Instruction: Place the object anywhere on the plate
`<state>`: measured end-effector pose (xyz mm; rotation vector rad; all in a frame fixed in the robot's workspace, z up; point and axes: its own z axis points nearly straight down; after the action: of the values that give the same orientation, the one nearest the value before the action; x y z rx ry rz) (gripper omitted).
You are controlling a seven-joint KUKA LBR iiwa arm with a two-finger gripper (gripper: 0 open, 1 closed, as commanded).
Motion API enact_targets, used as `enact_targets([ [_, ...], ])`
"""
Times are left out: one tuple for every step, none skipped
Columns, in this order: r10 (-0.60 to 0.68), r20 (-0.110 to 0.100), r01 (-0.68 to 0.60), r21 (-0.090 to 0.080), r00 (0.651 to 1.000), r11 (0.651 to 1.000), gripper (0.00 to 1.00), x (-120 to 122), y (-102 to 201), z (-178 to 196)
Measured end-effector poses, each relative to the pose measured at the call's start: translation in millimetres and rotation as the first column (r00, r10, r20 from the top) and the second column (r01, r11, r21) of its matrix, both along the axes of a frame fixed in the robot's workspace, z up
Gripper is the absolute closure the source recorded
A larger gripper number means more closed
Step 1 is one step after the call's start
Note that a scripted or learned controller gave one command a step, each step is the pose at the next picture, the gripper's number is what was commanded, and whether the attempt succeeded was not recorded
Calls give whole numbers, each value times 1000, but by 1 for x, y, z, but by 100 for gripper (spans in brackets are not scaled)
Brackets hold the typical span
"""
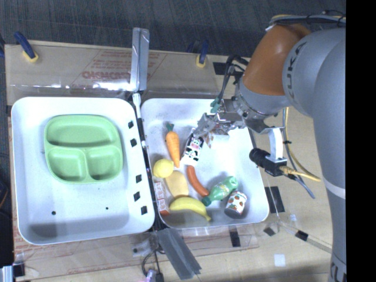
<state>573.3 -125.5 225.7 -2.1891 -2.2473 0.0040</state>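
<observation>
You have two white bins side by side. The left bin (29, 175) holds a green divided plate (84, 147) with three compartments, lying flat in the upper half of the bin; nothing rests on it.

The right bin (247, 157) carries all the loose items. A carrot (173, 147) lies upright near the bin's centre left, with a small white carton printed with black patches (193, 147) just beside it to the right, tilted. Below the carrot you see a lemon (163, 168), a pale block (177, 184) and a banana (189, 207) along the bottom. An orange-red sausage (197, 181) lies diagonally beside the pale block. A green bottle (221, 191) and a dark round object with a white and red label (236, 204) sit at the lower right.

The gripper (207, 126) hangs over the upper part of the right bin, directly above the carton's top end. You cannot tell how its tool is set, nor whether it touches the carton.
</observation>
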Motion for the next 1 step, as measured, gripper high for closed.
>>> enact_targets([
  [-39,0,39,0,999,999,100,2,69,-20],
])
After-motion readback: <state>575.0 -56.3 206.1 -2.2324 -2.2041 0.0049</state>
